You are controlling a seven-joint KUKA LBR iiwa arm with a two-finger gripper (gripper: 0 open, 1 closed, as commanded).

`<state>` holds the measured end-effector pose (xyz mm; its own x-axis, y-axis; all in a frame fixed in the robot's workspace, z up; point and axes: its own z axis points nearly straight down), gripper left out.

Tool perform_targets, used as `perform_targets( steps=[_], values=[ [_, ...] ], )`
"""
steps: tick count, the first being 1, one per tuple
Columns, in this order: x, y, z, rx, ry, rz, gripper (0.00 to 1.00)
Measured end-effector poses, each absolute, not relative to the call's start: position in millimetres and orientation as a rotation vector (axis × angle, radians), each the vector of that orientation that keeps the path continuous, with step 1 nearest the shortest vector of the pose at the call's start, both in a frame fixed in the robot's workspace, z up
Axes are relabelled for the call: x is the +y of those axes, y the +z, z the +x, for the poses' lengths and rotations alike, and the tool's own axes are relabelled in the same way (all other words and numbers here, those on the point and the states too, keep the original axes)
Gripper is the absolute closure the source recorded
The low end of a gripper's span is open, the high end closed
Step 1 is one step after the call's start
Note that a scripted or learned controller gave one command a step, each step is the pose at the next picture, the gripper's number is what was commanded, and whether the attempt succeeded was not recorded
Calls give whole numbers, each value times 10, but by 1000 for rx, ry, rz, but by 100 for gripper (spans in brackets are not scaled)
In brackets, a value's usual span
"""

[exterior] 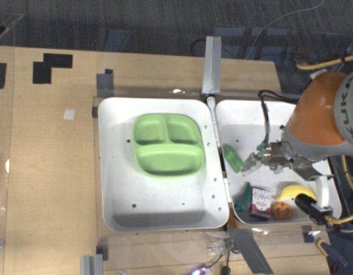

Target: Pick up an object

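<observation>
While over right bin (239, 132), jaws (252, 164) near green object (232, 158)

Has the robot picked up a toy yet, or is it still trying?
Nothing looks picked up yet. The gripper is low in the right bin, by the green thing; I can't tell if it grips. The banana, small box and brown ball lie in the bin. Grabbing and lifting one is left.
</observation>
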<state>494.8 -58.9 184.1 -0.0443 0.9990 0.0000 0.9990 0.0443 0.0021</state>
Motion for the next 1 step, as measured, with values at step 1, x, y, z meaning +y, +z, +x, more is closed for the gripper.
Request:
perform_targets(
  steps=[1],
  values=[
    [-865,909,4908,2442,14,1964,0]
  ],
)
